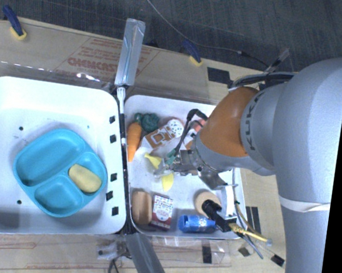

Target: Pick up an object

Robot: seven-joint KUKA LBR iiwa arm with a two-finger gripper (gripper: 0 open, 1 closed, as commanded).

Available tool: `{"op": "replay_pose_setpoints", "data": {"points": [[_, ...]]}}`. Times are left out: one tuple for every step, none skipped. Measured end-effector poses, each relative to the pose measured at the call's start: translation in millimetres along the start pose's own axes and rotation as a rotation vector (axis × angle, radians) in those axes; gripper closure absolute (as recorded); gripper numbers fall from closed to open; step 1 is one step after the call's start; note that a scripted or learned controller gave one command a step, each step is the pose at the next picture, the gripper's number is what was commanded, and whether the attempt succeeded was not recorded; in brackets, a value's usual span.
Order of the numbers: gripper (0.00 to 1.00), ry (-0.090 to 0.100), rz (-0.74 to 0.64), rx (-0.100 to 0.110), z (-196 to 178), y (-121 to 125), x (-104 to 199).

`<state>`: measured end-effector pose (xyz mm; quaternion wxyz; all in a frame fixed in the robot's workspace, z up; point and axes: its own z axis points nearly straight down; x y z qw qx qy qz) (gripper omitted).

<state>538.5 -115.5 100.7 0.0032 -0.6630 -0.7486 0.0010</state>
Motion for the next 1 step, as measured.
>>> {"op": "replay_pose_setpoints", "data": {"points": [[1.00, -0.002, 0.139, -0.009, -93.5, 57.7, 64.2]]}}
